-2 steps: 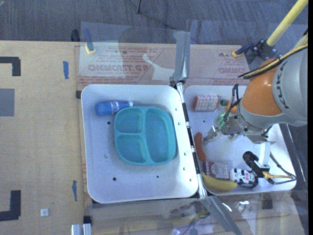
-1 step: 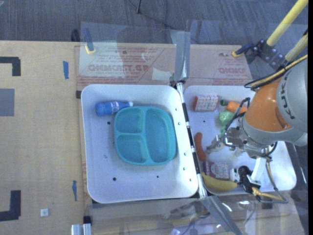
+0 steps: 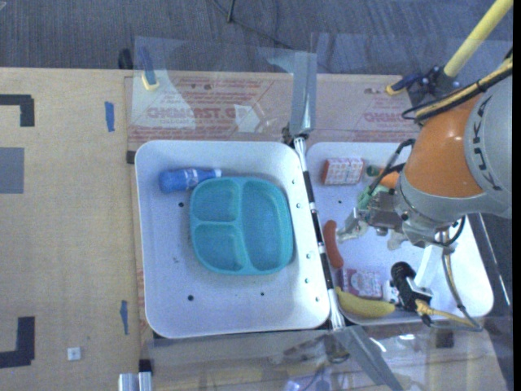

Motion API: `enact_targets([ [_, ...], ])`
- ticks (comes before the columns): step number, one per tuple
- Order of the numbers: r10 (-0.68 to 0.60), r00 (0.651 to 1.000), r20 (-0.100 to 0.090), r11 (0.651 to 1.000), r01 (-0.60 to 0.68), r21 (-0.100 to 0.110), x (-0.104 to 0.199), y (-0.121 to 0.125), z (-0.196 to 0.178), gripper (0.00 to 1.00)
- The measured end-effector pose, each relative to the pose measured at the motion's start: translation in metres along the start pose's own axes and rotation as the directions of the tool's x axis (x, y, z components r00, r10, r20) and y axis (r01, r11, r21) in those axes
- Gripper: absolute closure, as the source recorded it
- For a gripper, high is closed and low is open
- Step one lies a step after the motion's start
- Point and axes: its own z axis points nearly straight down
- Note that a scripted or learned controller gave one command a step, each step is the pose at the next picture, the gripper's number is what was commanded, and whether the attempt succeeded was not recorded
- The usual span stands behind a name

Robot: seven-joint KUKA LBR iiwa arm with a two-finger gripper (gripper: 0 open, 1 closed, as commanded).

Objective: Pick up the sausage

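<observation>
The sausage (image 3: 331,244) is a slim red-brown link lying lengthwise on the floor of the right bin (image 3: 480,287), close to its left wall. My gripper (image 3: 355,225) hangs over the middle of that bin, just right of and slightly above the sausage's upper end. Nothing visibly sits in the gripper. The grey arm with its orange band (image 3: 444,165) covers much of the bin's right half.
In the right bin are a red patterned box (image 3: 342,170) at the back, a pink packet (image 3: 363,283) and a banana (image 3: 366,305) at the front. The left bin (image 3: 163,300) holds a teal divided plate (image 3: 242,225) and a blue bottle (image 3: 183,178).
</observation>
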Motion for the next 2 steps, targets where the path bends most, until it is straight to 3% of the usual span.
enact_targets([
  [1,-0.002,1.000,0.001,1.000,0.002,-0.002,0.0006,0.0008,-0.0098,1.00],
  [2,-0.002,1.000,0.001,1.000,0.002,-0.001,0.0010,0.0006,-0.0095,0.00],
])
